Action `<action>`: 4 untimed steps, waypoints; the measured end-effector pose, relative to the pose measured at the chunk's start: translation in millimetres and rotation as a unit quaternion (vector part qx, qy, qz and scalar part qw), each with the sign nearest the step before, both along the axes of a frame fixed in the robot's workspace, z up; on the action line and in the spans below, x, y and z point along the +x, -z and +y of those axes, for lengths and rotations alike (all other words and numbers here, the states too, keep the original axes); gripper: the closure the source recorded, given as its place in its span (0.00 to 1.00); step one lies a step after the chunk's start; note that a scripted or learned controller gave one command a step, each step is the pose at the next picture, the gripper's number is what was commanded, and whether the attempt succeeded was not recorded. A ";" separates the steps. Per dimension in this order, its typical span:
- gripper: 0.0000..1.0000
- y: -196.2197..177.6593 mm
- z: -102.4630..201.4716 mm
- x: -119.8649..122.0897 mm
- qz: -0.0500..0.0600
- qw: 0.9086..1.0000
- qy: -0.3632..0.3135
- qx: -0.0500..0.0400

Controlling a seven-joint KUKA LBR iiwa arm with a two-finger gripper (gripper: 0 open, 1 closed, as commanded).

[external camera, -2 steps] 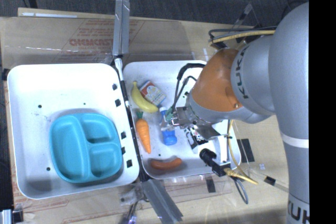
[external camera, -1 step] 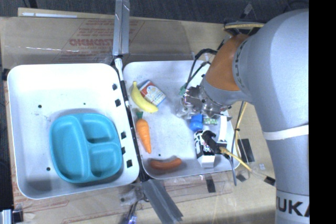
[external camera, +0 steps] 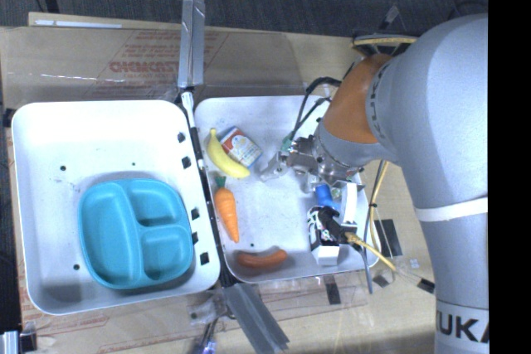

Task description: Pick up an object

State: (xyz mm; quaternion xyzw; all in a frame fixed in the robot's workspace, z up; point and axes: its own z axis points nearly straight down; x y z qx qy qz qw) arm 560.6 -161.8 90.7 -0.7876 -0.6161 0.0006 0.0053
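Observation:
My gripper hangs low over the middle of the right bin, reaching in from the right under the grey arm. Just to its left lie a small red-and-white carton and a yellow banana, which rest against each other. An orange carrot lies below the banana near the bin's left wall. A brown sausage lies along the front edge. I see nothing held in the gripper.
The left bin holds a blue divided plate in its front half. A metal divider rises between the bins at the back. The arm's bulk covers the right bin's right side.

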 end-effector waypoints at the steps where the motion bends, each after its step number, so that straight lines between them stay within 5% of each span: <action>1: 0.00 -2.1 22.7 50.6 -0.004 0.996 -0.092 -0.003; 2: 0.00 -2.2 -20.0 42.6 -0.004 0.988 -0.152 -0.003; 3: 0.00 -0.6 16.4 14.0 -0.002 0.988 -0.153 -0.002; 4: 0.00 -0.8 -31.1 -17.9 -0.003 0.981 -0.192 -0.002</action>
